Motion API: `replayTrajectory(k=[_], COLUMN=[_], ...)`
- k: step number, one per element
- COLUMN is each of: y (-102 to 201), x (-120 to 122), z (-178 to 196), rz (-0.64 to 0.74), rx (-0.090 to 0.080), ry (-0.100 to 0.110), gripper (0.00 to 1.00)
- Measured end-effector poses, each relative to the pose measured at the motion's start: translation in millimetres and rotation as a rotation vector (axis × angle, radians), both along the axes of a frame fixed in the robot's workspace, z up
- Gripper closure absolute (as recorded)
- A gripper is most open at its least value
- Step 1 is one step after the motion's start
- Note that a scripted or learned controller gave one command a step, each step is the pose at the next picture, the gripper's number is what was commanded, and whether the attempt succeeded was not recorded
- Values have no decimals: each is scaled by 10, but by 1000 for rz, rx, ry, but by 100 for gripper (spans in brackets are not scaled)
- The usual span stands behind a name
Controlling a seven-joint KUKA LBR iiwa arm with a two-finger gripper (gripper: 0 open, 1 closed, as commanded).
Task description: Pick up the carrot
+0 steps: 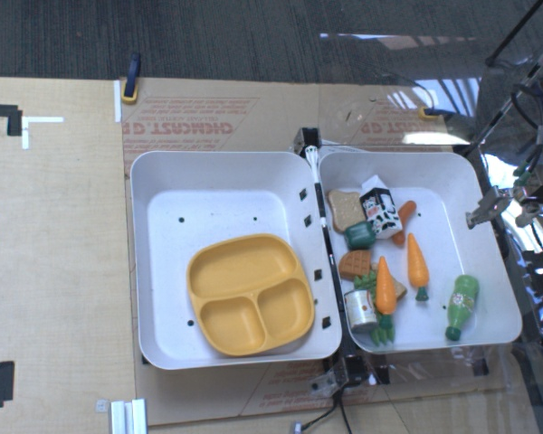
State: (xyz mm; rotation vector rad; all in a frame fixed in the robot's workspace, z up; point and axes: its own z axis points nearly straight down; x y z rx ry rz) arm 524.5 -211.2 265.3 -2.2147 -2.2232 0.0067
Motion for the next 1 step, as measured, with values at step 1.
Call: replayTrajectory(k=[1], y=[585], x=[63], z=[-1145], rz=[-128], rx=[1], ry=[1], gripper=[0])
